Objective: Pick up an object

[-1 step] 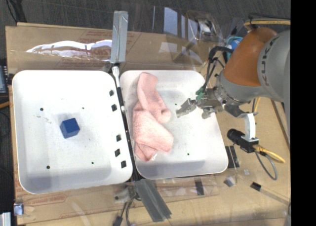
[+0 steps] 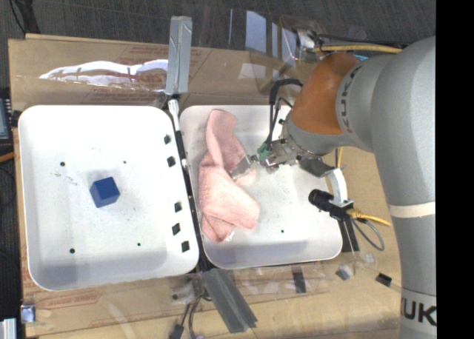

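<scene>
Tool (image 2: 248, 167) sits low in the right bin (image 2: 311, 245), its tips at the right edge of the pink cloth (image 2: 224, 178); whether they grip the fabric cannot be told. Left bin (image 2: 44, 249): one blue cube (image 2: 105, 191) left of centre, well apart from the tool. Right bin: cloth lies crumpled along the left wall. Grey arm (image 2: 392, 108) enters from the bench's right edge.

I count two white bins: the left bin (image 2: 44, 182) holds one blue cube (image 2: 105, 191), and the right bin (image 2: 296, 245) beside it holds one pink cloth (image 2: 224, 178).
</scene>
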`<state>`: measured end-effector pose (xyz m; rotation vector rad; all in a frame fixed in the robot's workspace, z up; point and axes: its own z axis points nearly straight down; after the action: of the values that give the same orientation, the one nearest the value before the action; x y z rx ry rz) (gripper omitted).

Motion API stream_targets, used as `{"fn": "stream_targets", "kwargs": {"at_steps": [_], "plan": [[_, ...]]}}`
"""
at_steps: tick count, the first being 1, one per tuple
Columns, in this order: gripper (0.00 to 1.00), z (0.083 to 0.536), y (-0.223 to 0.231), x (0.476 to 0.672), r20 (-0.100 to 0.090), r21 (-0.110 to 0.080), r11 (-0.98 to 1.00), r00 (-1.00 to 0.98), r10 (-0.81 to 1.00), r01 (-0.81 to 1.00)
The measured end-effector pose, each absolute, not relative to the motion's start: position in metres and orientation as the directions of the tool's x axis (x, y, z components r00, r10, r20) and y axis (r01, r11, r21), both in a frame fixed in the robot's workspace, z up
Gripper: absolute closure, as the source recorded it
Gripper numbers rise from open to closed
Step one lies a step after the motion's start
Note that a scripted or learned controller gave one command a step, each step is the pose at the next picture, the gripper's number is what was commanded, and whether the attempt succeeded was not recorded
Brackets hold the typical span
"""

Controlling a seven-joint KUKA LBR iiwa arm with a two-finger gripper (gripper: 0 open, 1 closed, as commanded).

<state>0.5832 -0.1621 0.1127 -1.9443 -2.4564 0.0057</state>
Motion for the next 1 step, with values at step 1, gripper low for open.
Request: {"fn": "stream_targets", "kwargs": {"at_steps": [1], "plan": [[0.0,0.1129,-0.1622,0.5833,0.004,-0.008,0.23,-0.23,0.973,0.973]]}}
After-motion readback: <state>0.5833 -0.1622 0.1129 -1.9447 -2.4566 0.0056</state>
